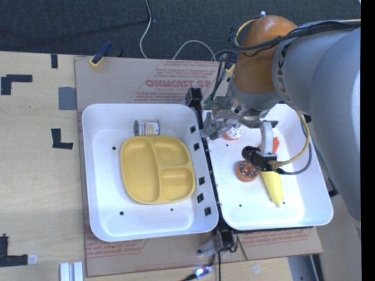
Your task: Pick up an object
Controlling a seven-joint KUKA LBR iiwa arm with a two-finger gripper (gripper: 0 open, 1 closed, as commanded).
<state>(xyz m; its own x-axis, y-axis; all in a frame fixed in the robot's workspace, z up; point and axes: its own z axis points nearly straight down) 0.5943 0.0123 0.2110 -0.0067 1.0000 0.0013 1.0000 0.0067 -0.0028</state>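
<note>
My gripper (220, 126) hangs low over the far left corner of the right bin (304, 212), close to the wall shared by the two bins. A small white object with red spots (234, 133) lies just to its right. Nearer the front a brown doughnut (246, 172) rests on the bin floor, with a yellow banana-shaped object (273, 186) beside it. Past the wrist a small orange-red piece (275, 144) peeks out. The arm's wide grey body covers the right bin's far right part.
In the left bin (96, 157) lies a yellow divided plate (157, 168), and a small tin (146, 127) sits behind it. Black clips (200, 168) line the wall between the bins. A cardboard sheet (170, 78) lies under both bins.
</note>
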